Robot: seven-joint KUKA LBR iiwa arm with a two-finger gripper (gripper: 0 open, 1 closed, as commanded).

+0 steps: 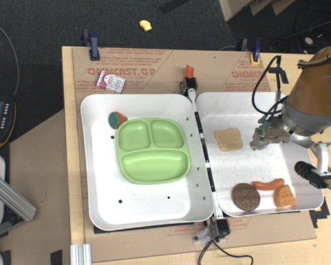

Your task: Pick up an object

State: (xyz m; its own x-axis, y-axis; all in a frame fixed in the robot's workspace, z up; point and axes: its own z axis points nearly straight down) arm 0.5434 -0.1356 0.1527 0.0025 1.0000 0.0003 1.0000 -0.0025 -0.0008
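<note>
Here the arm (314, 95) reaches in from the right edge of the frame, and its gripper (263, 138) hangs low over the upper middle of the right bin (240, 105). Whether the gripper is spread or pressed together cannot be told from this angle, and nothing can be made out in it. Just to its left, near but apart from it, a tan bread slice (229, 139) lies flat on the bin floor. Along the lower part of the same bin sit three more items close together: a brown round patty (246, 196), an orange sausage (269, 185) just above and to the right of it, and an orange waffle-like piece (284, 196) at the lower right. The left bin (99, 192) holds a green divided plate (152, 150) with three compartments, placed around its centre. A small red and green ball (117, 119) lies at the plate's upper left corner, right beside its rim. Both bins rest on the worktop (138, 65), where a small printed packet (111, 81) lies at the upper left, above the left bin. A yellow scrap (146, 25) lies on the dark floor beyond the worktop.
</note>
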